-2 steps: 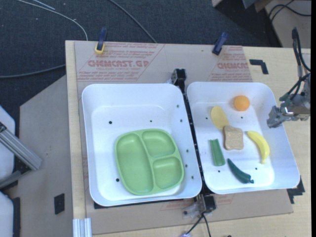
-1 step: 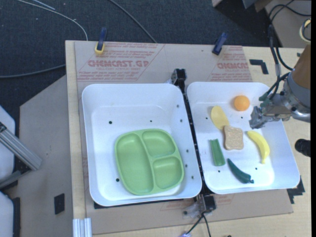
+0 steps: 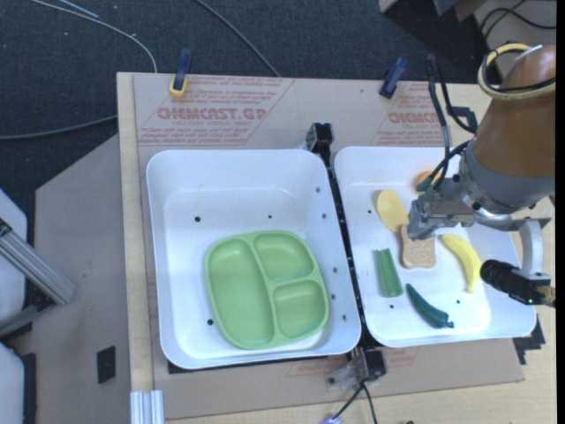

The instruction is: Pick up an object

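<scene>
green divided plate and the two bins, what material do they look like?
Green divided plate: looks like moulded plastic, matte to satin, with soft rounded compartment ridges and even colour. Left bin and right bin: probably thin formed white plastic, slightly glossy, with rounded corners and rolled rims. The view cannot confirm either.

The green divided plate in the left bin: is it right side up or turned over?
Right side up: the green divided plate shows its three hollow compartments facing upward.
</scene>
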`<action>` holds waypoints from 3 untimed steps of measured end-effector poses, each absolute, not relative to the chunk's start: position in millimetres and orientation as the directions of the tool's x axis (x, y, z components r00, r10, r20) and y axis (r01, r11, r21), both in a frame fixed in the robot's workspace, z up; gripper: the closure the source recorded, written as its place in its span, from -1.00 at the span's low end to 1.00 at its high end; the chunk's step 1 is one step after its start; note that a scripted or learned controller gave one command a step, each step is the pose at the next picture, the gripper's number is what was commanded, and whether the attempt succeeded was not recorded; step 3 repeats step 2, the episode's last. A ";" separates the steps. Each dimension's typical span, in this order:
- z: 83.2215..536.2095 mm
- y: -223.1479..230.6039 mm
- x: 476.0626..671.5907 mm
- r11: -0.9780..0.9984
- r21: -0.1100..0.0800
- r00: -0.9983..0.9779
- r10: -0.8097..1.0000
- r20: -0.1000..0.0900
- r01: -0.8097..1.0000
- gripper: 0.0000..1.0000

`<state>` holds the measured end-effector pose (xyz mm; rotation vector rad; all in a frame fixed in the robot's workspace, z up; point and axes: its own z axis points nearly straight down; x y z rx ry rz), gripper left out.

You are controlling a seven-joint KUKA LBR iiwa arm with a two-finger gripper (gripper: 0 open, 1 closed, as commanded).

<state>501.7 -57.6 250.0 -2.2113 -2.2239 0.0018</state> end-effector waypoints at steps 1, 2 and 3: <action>235.0 -2.4 497.6 0.001 -0.004 -0.001 1.000 0.002 1.000 1.00; 221.8 48.6 500.8 0.005 -0.006 -0.005 1.000 0.002 1.000 1.00; 221.8 48.6 500.8 0.005 -0.006 -0.005 1.000 0.002 1.000 1.00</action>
